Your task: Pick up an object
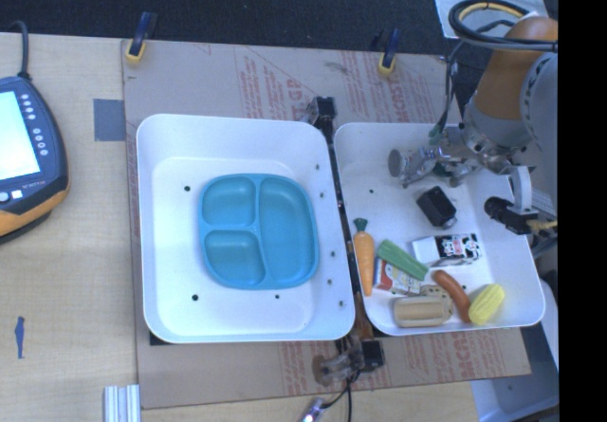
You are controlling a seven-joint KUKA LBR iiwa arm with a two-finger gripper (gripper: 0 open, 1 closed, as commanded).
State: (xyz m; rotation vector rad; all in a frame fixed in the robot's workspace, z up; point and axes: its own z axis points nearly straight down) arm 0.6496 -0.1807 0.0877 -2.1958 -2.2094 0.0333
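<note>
- Pincer (410, 165) low over the far part of the right bin (372, 140), reaching in from the right on the grey arm (507, 93) with its orange band; whether open or shut, cannot tell, and nothing seen in its grip.
- Black block (436, 206) just beside and nearer the camera than the pincer, apart from it, flat on the bin floor.
- Black-and-white carton (449, 248) further toward the near wall.
- Carrot (363, 259) along the bin's left wall, upright in the view, green top pointing away.
- Green piece (402, 259) tilted beside the carrot, lying over a red-and-white packet (384, 278).
- Bread-coloured loaf (422, 309), sausage (451, 292) and yellow corn (487, 303) crowded at the near edge, well apart from the pincer.
- Blue divided plate (258, 230) in the left bin (156, 221).
</note>
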